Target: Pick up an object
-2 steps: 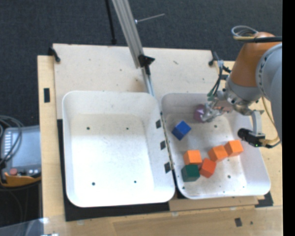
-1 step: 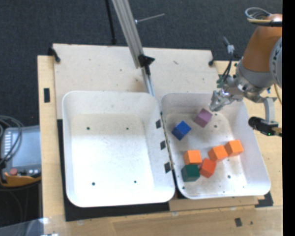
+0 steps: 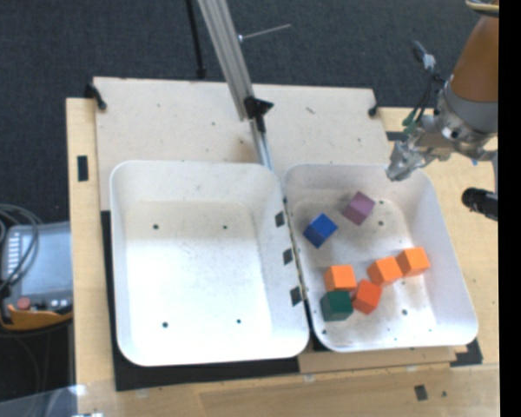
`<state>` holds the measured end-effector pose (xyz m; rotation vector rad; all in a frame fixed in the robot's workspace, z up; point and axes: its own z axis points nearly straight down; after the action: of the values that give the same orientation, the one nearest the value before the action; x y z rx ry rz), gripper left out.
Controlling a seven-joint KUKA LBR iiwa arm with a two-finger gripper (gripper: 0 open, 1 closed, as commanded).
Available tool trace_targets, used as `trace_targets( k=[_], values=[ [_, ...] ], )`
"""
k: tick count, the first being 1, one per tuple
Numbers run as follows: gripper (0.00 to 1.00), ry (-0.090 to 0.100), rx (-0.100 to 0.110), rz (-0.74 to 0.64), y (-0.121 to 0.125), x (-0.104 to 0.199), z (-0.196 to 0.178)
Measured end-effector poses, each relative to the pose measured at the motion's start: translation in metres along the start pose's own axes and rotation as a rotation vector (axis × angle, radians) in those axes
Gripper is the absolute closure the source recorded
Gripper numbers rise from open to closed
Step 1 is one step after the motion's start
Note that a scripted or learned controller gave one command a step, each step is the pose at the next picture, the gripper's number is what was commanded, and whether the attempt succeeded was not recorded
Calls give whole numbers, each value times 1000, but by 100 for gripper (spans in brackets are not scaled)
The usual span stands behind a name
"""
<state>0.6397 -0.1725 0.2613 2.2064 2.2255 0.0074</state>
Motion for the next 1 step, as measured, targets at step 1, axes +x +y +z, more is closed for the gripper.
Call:
trace_targets(
  k=[1],
  values=[
    [100,1,4,0,1,-1,-29]
  ],
)
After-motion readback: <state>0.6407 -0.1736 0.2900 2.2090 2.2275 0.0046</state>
